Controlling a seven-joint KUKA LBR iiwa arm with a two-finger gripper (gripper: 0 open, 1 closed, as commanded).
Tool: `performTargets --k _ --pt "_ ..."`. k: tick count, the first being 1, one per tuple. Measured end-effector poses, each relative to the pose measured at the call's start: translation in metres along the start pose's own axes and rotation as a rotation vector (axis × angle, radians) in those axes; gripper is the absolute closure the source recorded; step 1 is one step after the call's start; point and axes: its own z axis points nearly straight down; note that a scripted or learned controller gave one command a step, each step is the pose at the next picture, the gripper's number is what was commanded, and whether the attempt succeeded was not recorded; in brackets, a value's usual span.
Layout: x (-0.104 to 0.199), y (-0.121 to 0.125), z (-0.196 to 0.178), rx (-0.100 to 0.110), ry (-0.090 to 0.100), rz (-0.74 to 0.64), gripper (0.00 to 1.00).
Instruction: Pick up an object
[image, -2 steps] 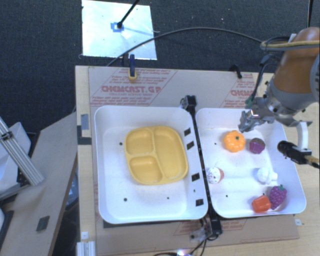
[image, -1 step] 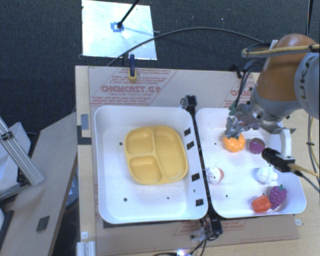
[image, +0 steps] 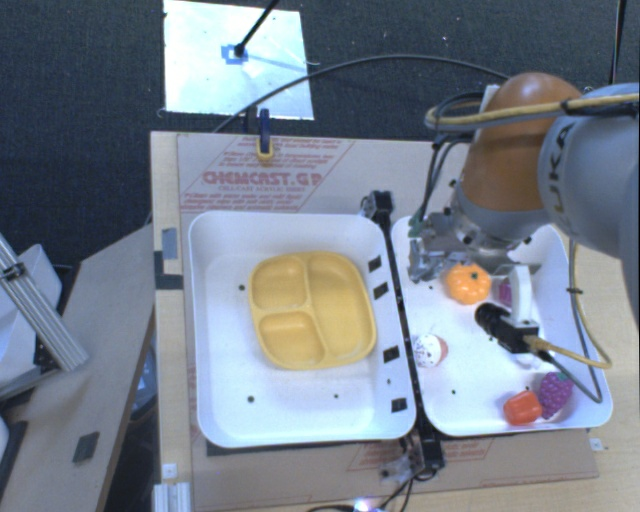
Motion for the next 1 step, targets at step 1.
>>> performTargets --k 1 --pt "0.0634 -0.0109 -0.0006 0.000 0.001 -0.002 1.00"
